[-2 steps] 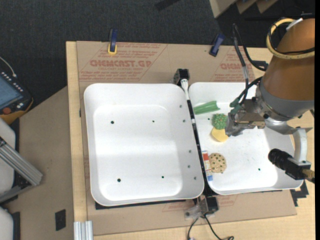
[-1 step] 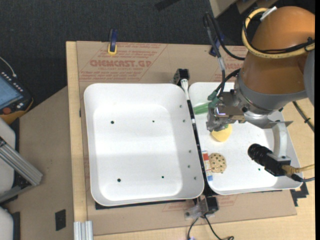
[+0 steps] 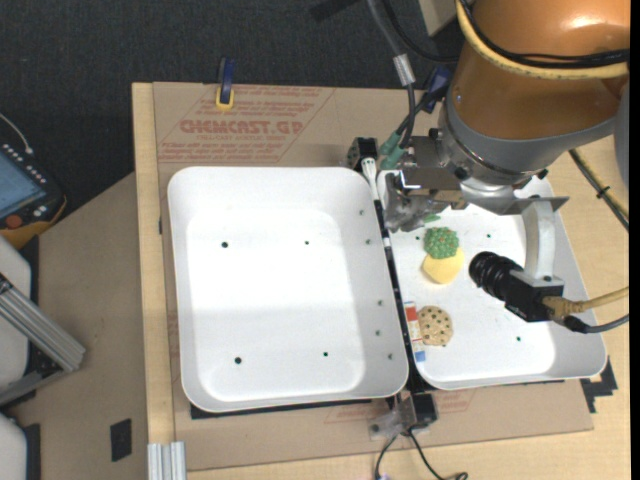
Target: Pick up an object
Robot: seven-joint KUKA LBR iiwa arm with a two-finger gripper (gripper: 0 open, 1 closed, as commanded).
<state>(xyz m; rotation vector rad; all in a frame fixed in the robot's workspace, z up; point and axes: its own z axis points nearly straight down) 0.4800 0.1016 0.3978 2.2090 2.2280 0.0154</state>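
Observation:
In the right bin (image 3: 500, 368) stands a small toy with a green bumpy top and a yellow base (image 3: 441, 255). A round tan cookie with dark specks (image 3: 433, 324) lies nearer the front. A small red and blue piece (image 3: 413, 326) rests against the bin's left wall beside the cookie. My gripper (image 3: 408, 204) hangs over the back left corner of the right bin, just behind and left of the green and yellow toy. Nothing shows in its grasp.
The left bin (image 3: 200, 268) sits beside the right one, and their walls meet along a dark seam. The large orange and grey arm covers the back right of the right bin. Cardboard lies under both bins.

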